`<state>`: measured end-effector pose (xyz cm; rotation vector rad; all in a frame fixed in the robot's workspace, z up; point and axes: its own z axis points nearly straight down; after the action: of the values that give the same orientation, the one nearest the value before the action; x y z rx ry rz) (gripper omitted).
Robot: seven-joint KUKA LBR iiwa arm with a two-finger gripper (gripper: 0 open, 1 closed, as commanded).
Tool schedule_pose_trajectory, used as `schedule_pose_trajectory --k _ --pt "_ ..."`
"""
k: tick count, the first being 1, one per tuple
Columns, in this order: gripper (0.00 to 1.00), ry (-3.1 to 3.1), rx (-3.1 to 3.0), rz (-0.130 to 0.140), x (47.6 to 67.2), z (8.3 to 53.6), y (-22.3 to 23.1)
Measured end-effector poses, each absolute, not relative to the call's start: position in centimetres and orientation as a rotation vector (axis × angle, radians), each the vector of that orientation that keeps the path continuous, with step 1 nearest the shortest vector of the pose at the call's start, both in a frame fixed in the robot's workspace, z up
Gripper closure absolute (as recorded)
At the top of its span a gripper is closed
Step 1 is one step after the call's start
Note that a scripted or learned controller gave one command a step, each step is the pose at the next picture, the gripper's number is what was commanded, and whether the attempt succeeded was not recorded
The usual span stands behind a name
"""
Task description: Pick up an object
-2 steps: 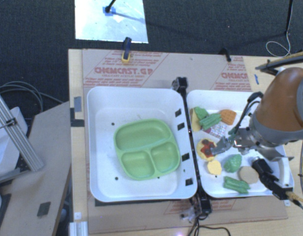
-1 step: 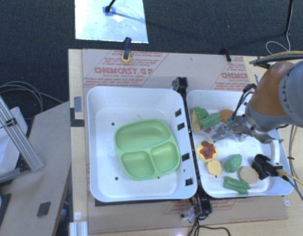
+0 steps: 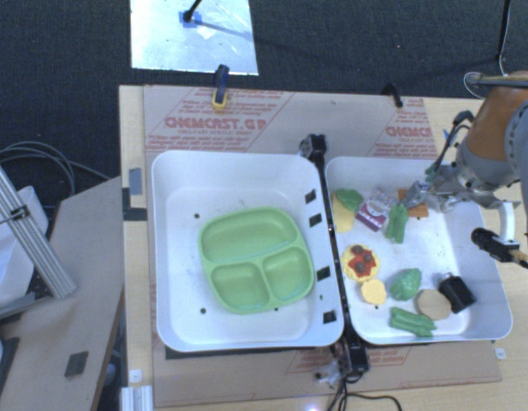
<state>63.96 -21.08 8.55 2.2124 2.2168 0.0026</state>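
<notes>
A cable bundle [image 3: 345, 375] lies at the near edge of the bench, at the junction of the two bins. The bench surface [image 3: 246, 122] is a tan board with red printed lettering; a yellow clamp [image 3: 220, 88] grips its far edge. Beyond it, a shiny metal plate [image 3: 193, 24] rests on dark carpet [image 3: 58, 50].

The left bin [image 3: 174, 187] holds a green divided tray [image 3: 255, 259]. The right bin [image 3: 486, 311] holds the loose objects: a long green piece [image 3: 412, 321] and a tan disc [image 3: 433, 304] at the near side, a black block [image 3: 457, 292] to their right, a green lump [image 3: 406, 282], a small yellow piece [image 3: 374, 292], a red-and-yellow item [image 3: 361, 262], a yellow-and-green item [image 3: 344, 208], a maroon packet [image 3: 372, 217] and an upright green piece [image 3: 397, 223].

The arm [image 3: 499, 135] enters from the right. The gripper [image 3: 422, 197] sits low at the far side of the right bin, just beside the upright green piece and above a small orange piece [image 3: 415, 211]. Whether the jaws are apart or together cannot be told.
</notes>
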Motion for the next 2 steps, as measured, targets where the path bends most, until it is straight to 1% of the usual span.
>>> schedule_pose_trajectory --k 1,2 --pt "0.00 2.226 2.216 0.001 67.0 8.6 -20.6" --pt "1.00 2.224 2.206 0.004 67.1 9.8 -20.6"
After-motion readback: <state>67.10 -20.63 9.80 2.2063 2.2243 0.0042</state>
